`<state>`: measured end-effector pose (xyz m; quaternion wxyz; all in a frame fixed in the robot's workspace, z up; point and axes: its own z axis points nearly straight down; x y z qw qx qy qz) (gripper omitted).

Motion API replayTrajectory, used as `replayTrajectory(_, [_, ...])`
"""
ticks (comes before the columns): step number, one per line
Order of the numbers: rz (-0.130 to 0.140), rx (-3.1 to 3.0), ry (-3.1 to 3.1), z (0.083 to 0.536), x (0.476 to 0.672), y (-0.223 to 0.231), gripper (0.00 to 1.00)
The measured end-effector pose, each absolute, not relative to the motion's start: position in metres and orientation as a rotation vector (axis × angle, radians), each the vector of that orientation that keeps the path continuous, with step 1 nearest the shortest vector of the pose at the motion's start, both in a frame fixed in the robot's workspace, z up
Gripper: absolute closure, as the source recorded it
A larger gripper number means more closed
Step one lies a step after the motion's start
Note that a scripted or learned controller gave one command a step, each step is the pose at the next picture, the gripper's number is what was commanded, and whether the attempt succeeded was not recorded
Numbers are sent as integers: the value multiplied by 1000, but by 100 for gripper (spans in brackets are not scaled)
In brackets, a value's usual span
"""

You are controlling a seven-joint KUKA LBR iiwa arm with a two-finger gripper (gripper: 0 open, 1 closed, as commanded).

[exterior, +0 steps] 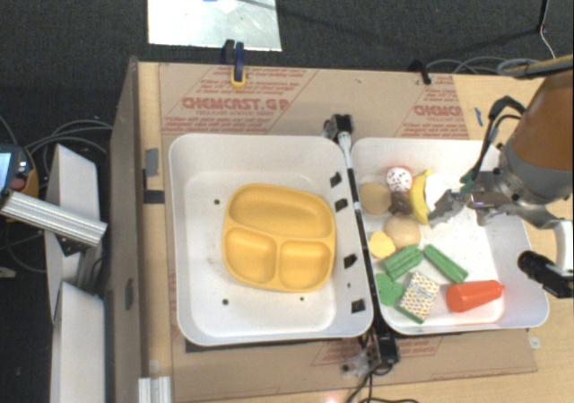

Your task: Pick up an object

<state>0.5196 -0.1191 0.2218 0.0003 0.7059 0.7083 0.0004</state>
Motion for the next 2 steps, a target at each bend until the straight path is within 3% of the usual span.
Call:
replayTrajectory(1, [-4,2225,2224,155,485,-124,0])
replayTrajectory(2, [15,2207,2224,86,581,-117,0])
